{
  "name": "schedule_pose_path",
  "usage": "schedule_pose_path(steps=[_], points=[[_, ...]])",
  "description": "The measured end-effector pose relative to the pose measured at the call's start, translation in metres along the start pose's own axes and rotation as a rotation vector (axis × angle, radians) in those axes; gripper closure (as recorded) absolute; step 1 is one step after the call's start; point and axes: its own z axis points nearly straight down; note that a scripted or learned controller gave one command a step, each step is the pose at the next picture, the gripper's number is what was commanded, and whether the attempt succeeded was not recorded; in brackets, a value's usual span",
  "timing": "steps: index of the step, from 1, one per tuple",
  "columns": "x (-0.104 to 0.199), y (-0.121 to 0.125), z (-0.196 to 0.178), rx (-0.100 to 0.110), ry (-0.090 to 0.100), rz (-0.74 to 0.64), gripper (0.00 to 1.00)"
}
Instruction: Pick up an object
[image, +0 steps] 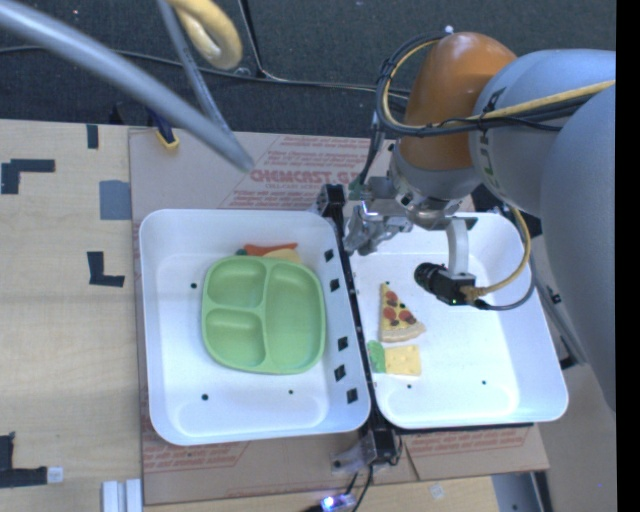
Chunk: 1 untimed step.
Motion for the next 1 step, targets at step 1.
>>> schedule_pose_path(steps=[1], points=[[0.0440,-0.0062,0.0013,-0.002,0.000,0.000,1.00]])
